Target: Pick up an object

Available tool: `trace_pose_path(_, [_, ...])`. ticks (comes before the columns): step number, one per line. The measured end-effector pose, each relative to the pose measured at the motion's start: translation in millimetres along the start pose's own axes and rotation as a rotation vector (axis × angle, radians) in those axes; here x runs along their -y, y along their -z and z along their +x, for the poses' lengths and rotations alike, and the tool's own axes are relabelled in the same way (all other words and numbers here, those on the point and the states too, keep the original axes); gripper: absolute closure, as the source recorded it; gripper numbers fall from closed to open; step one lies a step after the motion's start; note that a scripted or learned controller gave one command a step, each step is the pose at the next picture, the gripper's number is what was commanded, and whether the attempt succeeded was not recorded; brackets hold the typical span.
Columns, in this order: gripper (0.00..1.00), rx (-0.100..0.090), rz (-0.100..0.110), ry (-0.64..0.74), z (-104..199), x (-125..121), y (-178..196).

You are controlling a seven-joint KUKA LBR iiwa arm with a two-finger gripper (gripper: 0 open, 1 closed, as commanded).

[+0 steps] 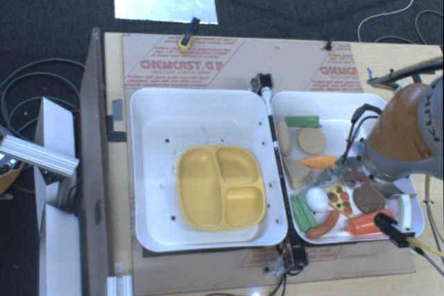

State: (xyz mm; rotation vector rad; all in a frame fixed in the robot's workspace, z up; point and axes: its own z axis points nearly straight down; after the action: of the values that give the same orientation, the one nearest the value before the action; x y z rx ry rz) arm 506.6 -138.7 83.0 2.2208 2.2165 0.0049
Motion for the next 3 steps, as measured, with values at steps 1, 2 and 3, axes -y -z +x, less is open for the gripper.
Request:
trace_pose_path(1, [1.00,-0.002,0.004,0.003,0,-1,7])
trace_pose_path(2, [1.00,0.002,-0.007,0.006,5,18,129])
trace_pose_path(3, [0.00,0.000,0.002,0.004,5,19,122])
